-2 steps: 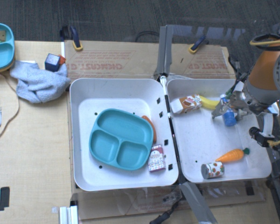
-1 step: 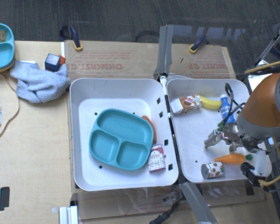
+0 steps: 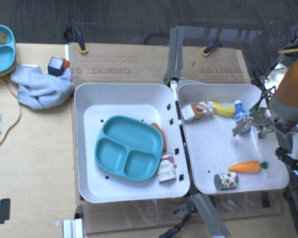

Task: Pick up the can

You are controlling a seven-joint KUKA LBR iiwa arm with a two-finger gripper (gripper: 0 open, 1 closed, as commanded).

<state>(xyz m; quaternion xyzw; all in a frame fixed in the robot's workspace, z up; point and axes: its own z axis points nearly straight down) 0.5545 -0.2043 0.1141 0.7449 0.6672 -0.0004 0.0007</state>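
Observation:
The can (image 3: pixel 226 180) lies on its side near the front wall of the right bin (image 3: pixel 208 148). It is white with red markings, and its grey end faces left. An orange carrot (image 3: pixel 246 167) lies just behind it to the right. My gripper (image 3: pixel 249 126) hangs low over the bin's right half, well behind the can and apart from it. It is close to a small bottle with a blue cap (image 3: pixel 239 112). The grey arm with its orange band (image 3: pixel 291 87) reaches in from the right.
A banana (image 3: pixel 222 108) and a small snack carton (image 3: pixel 201 110) lie at the back of the right bin. The left bin (image 3: pixel 89 113) holds a teal divided plate (image 3: pixel 129 148), an orange item (image 3: pixel 159 132) and a small carton (image 3: pixel 167 169). A grey cloth (image 3: pixel 42 89) lies on the bench to the left.

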